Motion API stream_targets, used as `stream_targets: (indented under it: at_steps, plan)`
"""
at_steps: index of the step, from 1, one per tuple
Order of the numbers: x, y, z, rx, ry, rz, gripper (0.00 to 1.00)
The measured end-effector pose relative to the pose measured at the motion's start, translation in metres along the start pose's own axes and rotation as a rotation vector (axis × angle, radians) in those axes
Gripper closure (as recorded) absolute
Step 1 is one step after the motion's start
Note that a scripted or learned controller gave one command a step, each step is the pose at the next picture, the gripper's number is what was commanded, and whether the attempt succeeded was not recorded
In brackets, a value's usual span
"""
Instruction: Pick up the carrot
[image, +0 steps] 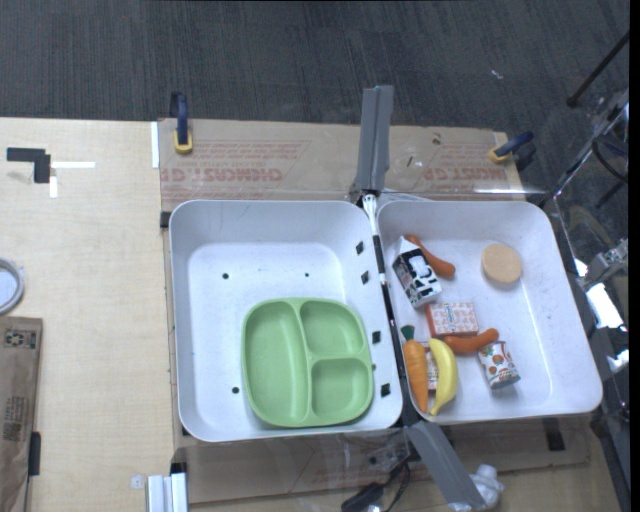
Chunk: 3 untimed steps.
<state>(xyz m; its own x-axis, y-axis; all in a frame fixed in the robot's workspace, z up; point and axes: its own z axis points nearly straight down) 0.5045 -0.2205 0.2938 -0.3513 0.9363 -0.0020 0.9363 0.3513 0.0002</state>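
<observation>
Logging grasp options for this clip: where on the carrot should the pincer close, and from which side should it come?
Likely from straight above, closing across the carrot's thick upper end. It lies lengthwise near the right bin's left wall, with the banana against its right side lower down, so the upper end looks the most exposed. Room for the fingers beside the wall looks tight.

You look down from high above, at a slant, on two shallow white plastic bins in the frame's middle.

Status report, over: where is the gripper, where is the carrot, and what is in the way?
Carrot lying in right bin, near front-left corner. Banana pressed against its right side. Carton farther back.
</observation>
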Motion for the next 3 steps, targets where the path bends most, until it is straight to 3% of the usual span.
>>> stream_targets:
  at_steps: [1,2,3]
  plan:
    - [0.000,0.001,-0.008,0.000,-0.001,-0.001,1.00]
    - [-0.022,0.056,0.025,0.001,0.001,0.134,1.00]
    - [-0.022,0.057,0.016,0.001,-0.001,0.131,1.00]
